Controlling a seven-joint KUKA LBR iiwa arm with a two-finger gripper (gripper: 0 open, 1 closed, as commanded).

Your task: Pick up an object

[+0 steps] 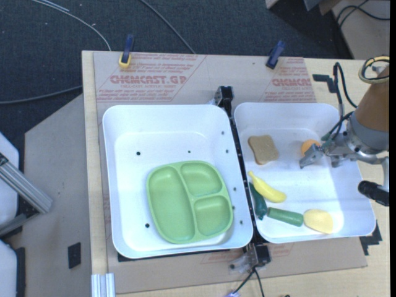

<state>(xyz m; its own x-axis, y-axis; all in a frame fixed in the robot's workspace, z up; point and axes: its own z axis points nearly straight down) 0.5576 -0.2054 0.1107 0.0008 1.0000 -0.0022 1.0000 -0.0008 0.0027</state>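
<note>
Single overhead slanted view, both bins [117,166]

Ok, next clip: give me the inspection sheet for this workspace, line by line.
Surface: board bearing left bin and right bin.
Job's things: in the right bin, tan slice, banana, green item, pale yellow item, orange item.
Clutter: green divided tray in the left bin.
Grippers: gripper low over the right bin beside the orange item; jaws unclear.
Cables: several on the dark floor.
Surroundings: two clamps on the board's far edge.

Small orange object [309,145], right bin's [291,113] far side, partly hidden
</note>
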